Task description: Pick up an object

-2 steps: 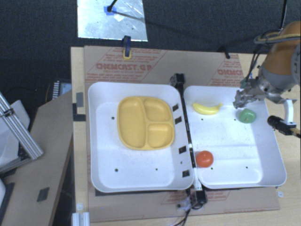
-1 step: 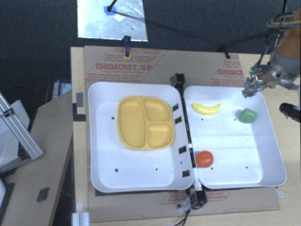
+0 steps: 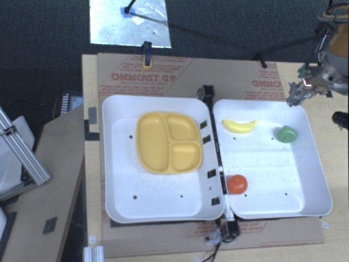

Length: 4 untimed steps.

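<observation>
— White plastic, both bins: shallow, smooth, rounded at the corners, set side by side with dark clips down the seam between them. What lies in the left bin (image 3: 117,201)?

— A yellow tray (image 3: 168,142), glossy, a rounded square moulded into three compartments, sitting a little above the bin's middle. Bare floor runs all round it, widest along the near edge.

— And the right bin (image 3: 311,195)?

— Three small things, well apart. A yellow banana (image 3: 239,125), curved and smooth, lies near the far left corner. A green round object (image 3: 287,134) sits close to the right wall, toward the far side. An orange-red ball (image 3: 236,184), a tomato perhaps, rests near the left wall, just beside the seam. The middle and the near right corner are open floor.

— The gripper (image 3: 297,94)?

— Metal-grey, small and blurred, hanging over the bench just beyond the right bin's far right corner — outside the rim, above the cardboard sheet (image 3: 163,72) with red print. Nothing shows between its tips; how wide it stands I cannot tell. The green object is the nearest thing to it, and the two are apart.

— Beyond the bench?

— Dark carpet (image 3: 229,15), rough-textured, with a shiny foil-like square (image 3: 130,15) on it.
</observation>
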Tool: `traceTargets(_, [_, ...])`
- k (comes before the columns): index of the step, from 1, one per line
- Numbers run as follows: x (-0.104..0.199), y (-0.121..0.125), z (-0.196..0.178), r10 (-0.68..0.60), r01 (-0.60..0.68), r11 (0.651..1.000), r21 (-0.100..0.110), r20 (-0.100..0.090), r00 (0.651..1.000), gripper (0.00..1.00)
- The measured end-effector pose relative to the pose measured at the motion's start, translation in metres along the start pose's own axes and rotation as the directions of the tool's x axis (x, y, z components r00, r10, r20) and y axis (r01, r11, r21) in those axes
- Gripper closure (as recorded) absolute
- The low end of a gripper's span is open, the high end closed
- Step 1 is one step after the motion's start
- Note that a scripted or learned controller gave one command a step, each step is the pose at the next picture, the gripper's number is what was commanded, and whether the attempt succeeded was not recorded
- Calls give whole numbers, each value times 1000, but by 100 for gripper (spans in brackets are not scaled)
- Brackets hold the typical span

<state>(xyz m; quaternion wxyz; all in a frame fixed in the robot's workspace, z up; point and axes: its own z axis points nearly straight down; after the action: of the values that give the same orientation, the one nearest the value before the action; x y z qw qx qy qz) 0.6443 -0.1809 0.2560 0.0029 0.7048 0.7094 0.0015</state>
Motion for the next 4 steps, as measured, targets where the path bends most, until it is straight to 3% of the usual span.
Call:
traceTargets(1, [49,-8,13,-1,1,1000,6,-2,1000,100])
traceTargets(3, [160,-20,0,-2,2,1000,5,-3,1000,100])
traceTargets(4, [214,-28,16,-3,4,1000,6,-4,1000,100])
